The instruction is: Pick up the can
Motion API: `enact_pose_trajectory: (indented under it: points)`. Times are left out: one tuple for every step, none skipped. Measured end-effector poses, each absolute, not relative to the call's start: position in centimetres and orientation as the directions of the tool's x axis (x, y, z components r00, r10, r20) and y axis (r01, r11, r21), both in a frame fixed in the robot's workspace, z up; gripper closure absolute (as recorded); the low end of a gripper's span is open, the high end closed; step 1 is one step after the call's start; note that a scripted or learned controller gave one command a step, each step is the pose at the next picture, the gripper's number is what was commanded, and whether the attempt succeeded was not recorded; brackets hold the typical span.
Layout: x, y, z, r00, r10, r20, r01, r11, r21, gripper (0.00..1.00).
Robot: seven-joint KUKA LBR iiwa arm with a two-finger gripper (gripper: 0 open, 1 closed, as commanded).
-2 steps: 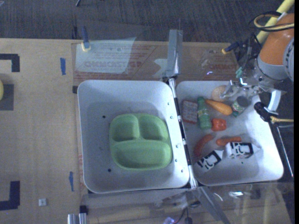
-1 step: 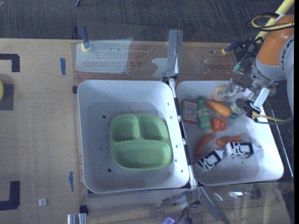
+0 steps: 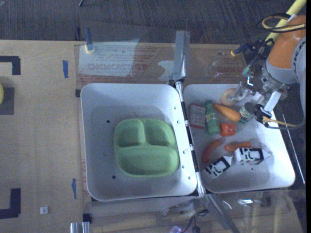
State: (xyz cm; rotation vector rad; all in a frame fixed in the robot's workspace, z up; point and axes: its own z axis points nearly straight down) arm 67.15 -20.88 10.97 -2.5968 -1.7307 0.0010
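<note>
Grey and orange-banded, the arm (image 3: 284,57) reaches in from the right over the far corner of the right bin (image 3: 277,174), its gripper (image 3: 250,108) low among the clutter; whether the fingers are released or clenched cannot be told. The can (image 3: 246,113) appears as a small dark object right at the gripper, beside a carrot (image 3: 227,112) and a pale ring (image 3: 228,97). Nearby lie a green bottle (image 3: 211,118), a red packet (image 3: 197,115), a red pepper (image 3: 227,129) and two black-and-white cartons (image 3: 248,156). A green divided tray (image 3: 145,147) sits in the left bin (image 3: 97,106) on the wooden surface (image 3: 39,140).
</note>
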Motion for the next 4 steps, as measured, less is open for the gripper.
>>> enact_pose_trajectory:
  points:
    - [67.2, -20.9, 10.9, 0.366, 0.930, 0.011, 0.930, -0.366, -0.016, 0.00]
    - [65.9, -21.2, 17.2, 0.067, 0.998, -0.002, 0.998, -0.067, 0.005, 0.00]
    - [65.7, -21.2, 10.2, 0.060, 0.998, 0.007, 0.998, -0.060, -0.002, 0.00]
    - [65.7, -21.2, 10.3, 0.060, 0.998, 0.007, 0.998, -0.060, -0.001, 0.00]
